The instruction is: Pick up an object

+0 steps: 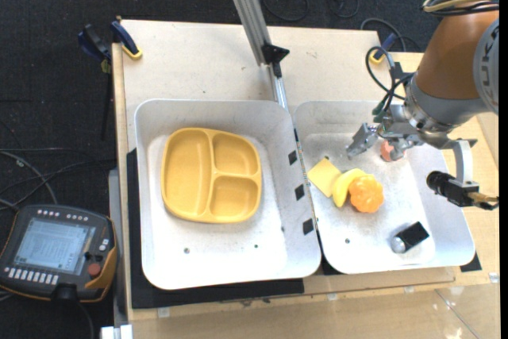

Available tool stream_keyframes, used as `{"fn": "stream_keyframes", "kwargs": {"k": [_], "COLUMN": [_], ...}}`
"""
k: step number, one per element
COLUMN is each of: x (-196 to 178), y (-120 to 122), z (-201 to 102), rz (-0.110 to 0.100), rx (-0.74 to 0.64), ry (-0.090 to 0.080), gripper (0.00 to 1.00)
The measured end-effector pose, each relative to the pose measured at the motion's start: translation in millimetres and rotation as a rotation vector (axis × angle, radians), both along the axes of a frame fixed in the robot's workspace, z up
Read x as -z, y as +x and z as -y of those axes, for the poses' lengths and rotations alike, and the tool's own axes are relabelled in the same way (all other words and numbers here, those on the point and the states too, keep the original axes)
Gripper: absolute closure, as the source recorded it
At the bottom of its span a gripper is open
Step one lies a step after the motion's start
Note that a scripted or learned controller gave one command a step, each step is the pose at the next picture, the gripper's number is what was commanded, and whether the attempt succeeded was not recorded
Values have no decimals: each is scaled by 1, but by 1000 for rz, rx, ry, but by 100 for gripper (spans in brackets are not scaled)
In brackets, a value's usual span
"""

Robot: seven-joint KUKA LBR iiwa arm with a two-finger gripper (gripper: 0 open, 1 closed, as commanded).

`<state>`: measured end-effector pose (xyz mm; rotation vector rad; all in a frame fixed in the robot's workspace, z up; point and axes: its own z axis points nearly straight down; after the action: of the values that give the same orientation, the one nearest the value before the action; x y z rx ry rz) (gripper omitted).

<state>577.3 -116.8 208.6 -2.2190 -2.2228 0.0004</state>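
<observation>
Pink-red object (389, 152) sits in the right bin (444, 246), upper middle area, right at the tool (379, 140). It is small, partly hidden under the tool's body, too blurred to name more closely. Can't tell if it's between the fingers or just below them; can't tell tool state either, released or clenched, since the tip is a grey tangle from this angle.

Other candidates in the same bin, all below and left of the tool: orange round fruit-like item (367, 194) mid-bin, touching a yellow banana-shaped piece (345, 186) on its left. Pale yellow block (324, 175) just beside that, nearer the bin's left wall. Small black item with a silver end (409, 236) lies apart from the cluster, toward the bin's front edge.

Arm (460, 63) enters from the right, orange band above the wrist, grey wrist over the bin's far right portion.

Left bin (155, 250) holds a yellow three-compartment tray (211, 174), roughly centred, well apart from the tool. Both bins sit side by side on the table (198, 59). Teach pendant (55, 250) on the floor at lower left.
</observation>
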Motion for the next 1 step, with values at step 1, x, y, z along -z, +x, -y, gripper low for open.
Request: {"fn": "stream_keyframes", "kwargs": {"k": [1], "x": [0], "y": [0], "z": [0], "rz": [0], "rx": [1], "ry": [0], "gripper": [0]}}
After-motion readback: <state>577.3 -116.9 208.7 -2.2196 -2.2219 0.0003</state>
